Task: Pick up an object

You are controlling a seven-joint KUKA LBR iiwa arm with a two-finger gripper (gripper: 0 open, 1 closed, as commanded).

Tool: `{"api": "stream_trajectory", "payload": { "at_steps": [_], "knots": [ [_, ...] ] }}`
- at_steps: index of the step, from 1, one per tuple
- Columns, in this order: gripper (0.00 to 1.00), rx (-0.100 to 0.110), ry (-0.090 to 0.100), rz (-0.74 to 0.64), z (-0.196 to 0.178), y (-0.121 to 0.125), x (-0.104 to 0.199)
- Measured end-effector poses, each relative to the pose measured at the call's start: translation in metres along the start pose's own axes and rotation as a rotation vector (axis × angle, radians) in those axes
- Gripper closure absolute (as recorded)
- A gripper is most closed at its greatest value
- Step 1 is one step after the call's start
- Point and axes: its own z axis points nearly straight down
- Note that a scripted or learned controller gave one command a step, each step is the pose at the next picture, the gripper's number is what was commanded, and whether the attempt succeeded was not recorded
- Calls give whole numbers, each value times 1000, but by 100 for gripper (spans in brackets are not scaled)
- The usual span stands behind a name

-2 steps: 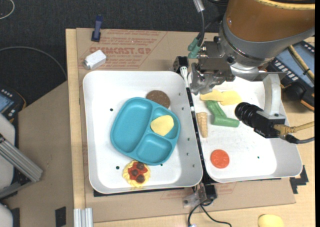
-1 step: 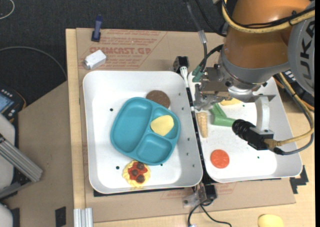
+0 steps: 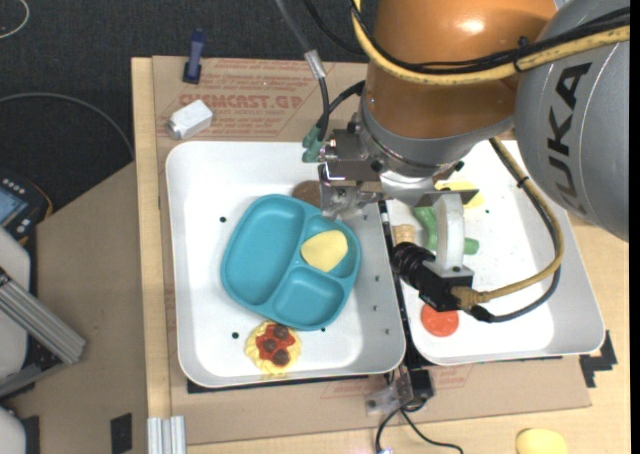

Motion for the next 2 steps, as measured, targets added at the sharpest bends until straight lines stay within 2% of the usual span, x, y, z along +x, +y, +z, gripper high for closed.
{"api": "stream_trajectory", "payload": {
  "at_steps": [1, 2],
  "knots": [
    [100, 12, -7, 17, 73, -7, -55],
    [100, -11, -3, 15, -34, -5, -92]
  ]
}}
